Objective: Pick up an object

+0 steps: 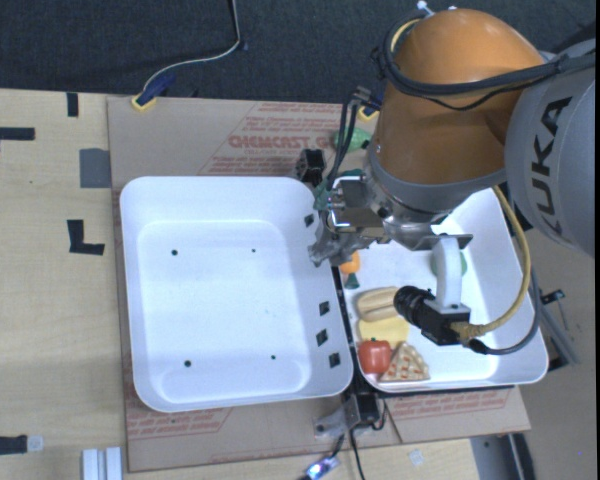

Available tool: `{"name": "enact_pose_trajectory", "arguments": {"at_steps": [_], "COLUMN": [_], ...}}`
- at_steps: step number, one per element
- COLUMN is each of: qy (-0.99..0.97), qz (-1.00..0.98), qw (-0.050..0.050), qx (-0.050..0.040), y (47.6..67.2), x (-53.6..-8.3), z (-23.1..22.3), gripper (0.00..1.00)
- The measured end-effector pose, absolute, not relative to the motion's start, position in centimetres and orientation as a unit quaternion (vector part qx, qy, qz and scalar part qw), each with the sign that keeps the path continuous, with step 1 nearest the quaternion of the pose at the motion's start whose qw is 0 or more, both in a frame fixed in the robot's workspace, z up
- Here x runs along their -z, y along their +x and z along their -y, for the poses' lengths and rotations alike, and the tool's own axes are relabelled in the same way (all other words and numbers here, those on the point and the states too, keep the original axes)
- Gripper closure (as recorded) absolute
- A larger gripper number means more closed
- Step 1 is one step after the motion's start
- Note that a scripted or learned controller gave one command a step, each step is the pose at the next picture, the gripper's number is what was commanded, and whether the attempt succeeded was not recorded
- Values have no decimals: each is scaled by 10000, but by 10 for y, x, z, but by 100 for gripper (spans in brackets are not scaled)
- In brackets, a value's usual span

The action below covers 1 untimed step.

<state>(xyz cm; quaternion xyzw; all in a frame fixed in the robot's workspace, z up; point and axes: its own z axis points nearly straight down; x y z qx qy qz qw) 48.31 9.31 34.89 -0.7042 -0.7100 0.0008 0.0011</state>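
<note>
At the near end of the right bin [500, 363] lie a red tomato-like piece [375, 356] and a tan waffle-patterned wedge [408, 366], touching each other, with a yellow bun-like piece [376, 304] just beyond them. Farther in, a small orange piece [351, 264] sits by the bin's left wall, next to the left bin [220, 298]. The jaws hang just beside it, and I cannot tell whether they are open or closed.

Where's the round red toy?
In the camera view, the round red toy lies in the near left corner of the right white bin, between the tan toy bun and the checked wedge.
</note>
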Motion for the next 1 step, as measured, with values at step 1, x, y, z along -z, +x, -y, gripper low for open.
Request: {"name": "enact_pose_trajectory", "arguments": {"at_steps": [1], "qy": [-7057], "qz": [7085], "qw": [-13], "qx": [25], "y": [484], "x": [-420], "z": [-103], "gripper": [100]}}
